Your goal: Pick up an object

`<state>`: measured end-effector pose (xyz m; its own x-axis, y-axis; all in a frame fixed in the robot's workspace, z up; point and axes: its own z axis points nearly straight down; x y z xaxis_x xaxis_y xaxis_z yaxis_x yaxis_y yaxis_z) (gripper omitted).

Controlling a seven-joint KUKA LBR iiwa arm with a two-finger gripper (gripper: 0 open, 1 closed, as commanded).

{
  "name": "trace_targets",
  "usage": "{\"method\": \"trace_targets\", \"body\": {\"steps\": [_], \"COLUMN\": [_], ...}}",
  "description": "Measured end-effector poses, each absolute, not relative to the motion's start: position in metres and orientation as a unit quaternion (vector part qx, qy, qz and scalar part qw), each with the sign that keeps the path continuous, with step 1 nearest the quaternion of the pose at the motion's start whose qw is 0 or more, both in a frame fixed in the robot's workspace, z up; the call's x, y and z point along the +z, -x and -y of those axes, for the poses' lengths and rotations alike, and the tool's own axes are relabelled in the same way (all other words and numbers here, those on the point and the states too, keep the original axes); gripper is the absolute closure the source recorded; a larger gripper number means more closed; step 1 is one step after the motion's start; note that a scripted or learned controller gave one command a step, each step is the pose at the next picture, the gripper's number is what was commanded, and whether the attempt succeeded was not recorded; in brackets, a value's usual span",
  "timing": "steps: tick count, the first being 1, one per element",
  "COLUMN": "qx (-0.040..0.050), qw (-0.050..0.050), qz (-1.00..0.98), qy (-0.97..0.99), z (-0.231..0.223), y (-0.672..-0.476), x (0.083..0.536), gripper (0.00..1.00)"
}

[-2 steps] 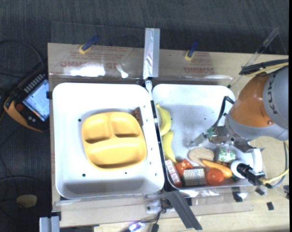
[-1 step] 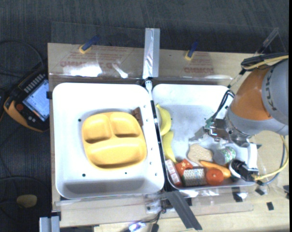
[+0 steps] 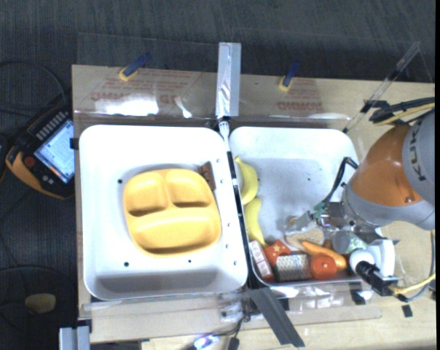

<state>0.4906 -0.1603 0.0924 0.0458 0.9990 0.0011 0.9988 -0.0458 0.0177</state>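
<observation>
The right bin (image 3: 293,159) holds a pile of toy food along its left wall and front edge. Two yellow bananas (image 3: 249,195) lie against the left wall. At the front sit a red piece (image 3: 277,250), a grey-brown block (image 3: 293,266), an orange carrot (image 3: 325,252) and a red tomato (image 3: 323,267). My gripper (image 3: 311,223) hangs low over the front right of this bin, just above and behind the carrot, with the orange band (image 3: 384,177) of the arm behind it. The wrist hides what lies right under it.
The left bin (image 3: 96,195) holds a yellow divided tray (image 3: 173,210), with a small brown piece (image 3: 206,172) at the tray's far right corner. An orange and black handheld controller (image 3: 49,155) lies on the floor at the left. Cables and white parts (image 3: 373,265) hang off the wrist by the bin's right front corner.
</observation>
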Motion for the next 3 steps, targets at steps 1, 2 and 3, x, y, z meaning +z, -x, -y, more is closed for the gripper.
{"method": "trace_targets", "body": {"steps": [1, 2, 3], "qx": [0.0068, 0.0097, 0.0172], "qw": [0.012, 0.004, -0.003], "qz": [-0.690, -0.695, -0.747], "qy": [-0.724, -0.718, -0.665], "z": [0.163, 0.152, 0.160], "y": [-0.492, -0.494, -0.498], "x": [0.104, 0.103, 0.098], "gripper": [1.00, 0.00, 0.00]}}
